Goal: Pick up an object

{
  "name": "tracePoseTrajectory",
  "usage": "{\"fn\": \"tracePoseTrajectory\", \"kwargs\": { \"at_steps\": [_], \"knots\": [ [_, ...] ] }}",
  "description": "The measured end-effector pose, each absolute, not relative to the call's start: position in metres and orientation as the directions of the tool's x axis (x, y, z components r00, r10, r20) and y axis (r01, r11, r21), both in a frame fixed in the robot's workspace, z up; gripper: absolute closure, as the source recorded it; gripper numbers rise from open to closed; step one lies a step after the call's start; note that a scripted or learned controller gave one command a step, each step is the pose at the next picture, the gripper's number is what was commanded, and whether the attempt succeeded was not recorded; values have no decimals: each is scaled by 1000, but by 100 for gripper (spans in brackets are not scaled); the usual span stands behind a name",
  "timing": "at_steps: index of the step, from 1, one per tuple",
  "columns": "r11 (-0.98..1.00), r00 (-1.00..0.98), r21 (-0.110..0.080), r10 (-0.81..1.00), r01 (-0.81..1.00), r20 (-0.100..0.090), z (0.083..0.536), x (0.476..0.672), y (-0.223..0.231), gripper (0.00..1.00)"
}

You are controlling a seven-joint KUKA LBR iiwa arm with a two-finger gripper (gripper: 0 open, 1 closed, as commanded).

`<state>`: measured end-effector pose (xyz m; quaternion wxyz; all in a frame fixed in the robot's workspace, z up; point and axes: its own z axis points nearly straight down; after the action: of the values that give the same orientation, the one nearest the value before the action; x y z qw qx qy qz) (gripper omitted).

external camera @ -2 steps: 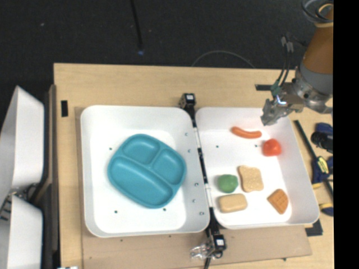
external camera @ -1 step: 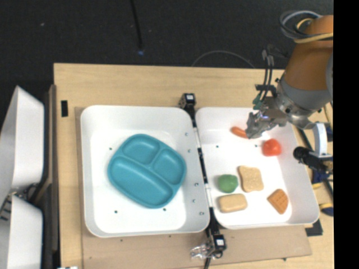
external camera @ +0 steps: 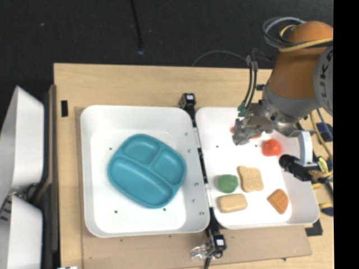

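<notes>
Far to my end effector's left sits the teal tray (external camera: pixel 147 170). My end effector (external camera: pixel 244 133) hovers (grip state: cannot tell) over the right bin (external camera: pixel 216 122). Nothing lifted yet; the red object (external camera: pixel 271 147) lies just right, unpicked.

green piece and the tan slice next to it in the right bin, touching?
Apart. The camera view shows a thin strip of white bin floor between the green piece and the tan slice.

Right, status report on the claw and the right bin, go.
Claw low over the right bin, upper part. Red piece just beside it, not gripped. Green piece, three tan pieces nearer the front. Blue tray in the left bin, out of the way.
</notes>
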<state>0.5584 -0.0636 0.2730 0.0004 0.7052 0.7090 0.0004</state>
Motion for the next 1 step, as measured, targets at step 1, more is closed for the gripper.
{"fn": "tracePoseTrajectory", "kwargs": {
  "at_steps": [1],
  "knots": [
    [7, -7, 1, 1000, 1000, 1, 274, 547, -12, 100]
  ]
}}
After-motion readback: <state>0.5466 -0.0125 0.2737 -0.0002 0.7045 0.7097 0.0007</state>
